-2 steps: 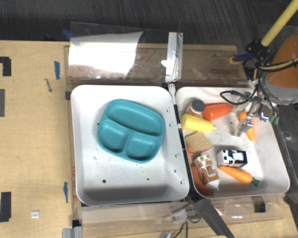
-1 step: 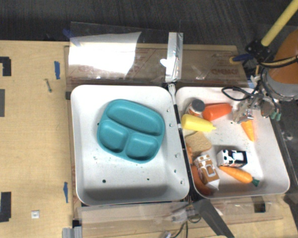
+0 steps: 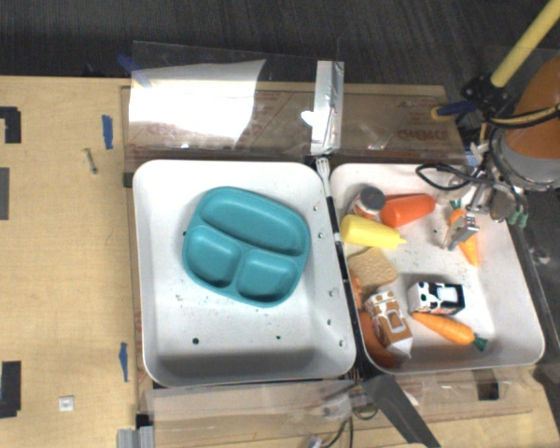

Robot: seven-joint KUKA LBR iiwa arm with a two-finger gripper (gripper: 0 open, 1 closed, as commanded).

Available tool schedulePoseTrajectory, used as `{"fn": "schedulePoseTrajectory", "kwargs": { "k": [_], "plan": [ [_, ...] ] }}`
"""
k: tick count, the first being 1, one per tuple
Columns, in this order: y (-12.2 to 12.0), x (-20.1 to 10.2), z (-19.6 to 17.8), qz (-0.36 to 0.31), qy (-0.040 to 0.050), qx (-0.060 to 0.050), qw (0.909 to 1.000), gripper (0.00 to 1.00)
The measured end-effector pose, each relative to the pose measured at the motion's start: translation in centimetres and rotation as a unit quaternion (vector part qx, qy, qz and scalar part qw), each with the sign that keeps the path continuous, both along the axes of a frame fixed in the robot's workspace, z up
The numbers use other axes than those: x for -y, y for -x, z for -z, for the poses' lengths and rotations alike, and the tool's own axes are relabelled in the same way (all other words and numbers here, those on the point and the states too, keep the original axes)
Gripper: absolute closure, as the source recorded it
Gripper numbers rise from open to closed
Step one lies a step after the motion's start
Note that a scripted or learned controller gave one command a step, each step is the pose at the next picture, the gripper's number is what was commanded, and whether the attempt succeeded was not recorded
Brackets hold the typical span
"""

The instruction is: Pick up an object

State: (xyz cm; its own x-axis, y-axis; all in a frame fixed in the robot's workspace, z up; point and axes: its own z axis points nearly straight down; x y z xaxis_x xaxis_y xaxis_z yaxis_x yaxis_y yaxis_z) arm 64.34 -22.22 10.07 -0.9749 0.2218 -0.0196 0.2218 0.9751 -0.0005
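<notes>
Two bins sit on your worktop. Nearest in the right bin [image 3: 527, 339]: a carrot [image 3: 445, 328], then a black-and-white cow toy [image 3: 436, 297]. Farther back, your tool [image 3: 463, 224] hangs over the bin's far right, pinching a small orange piece [image 3: 469, 245]. Left bin [image 3: 159, 278] carries a teal tray [image 3: 246, 245].

The arm [image 3: 541, 119] is cut off by the frame's edge at two o'clock. Cables blur the gripper [image 3: 467, 224], its finger state unreadable. A brown item [image 3: 378, 351], half hidden under the small carton [image 3: 389, 317], is unidentifiable.
</notes>
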Motion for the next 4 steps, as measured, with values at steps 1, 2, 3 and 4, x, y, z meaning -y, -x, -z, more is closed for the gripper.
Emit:
{"fn": "schedulePoseTrajectory", "kwargs": {
  "k": [1,2,3,4],
  "plan": [
    [0.3,0.1,1.4,0.024,-0.0024,-0.006,0.9997,0.0],
    [-0.1,0.1,-0.1,0.023,-0.0005,0.0,0.9997,1.0],
    [0.0,0.0,0.0,0.023,-0.0007,-0.001,0.9997,0.0],
    [0.4,0.1,1.4,0.046,-0.0027,-0.006,0.9989,0.0]
  ]
}}
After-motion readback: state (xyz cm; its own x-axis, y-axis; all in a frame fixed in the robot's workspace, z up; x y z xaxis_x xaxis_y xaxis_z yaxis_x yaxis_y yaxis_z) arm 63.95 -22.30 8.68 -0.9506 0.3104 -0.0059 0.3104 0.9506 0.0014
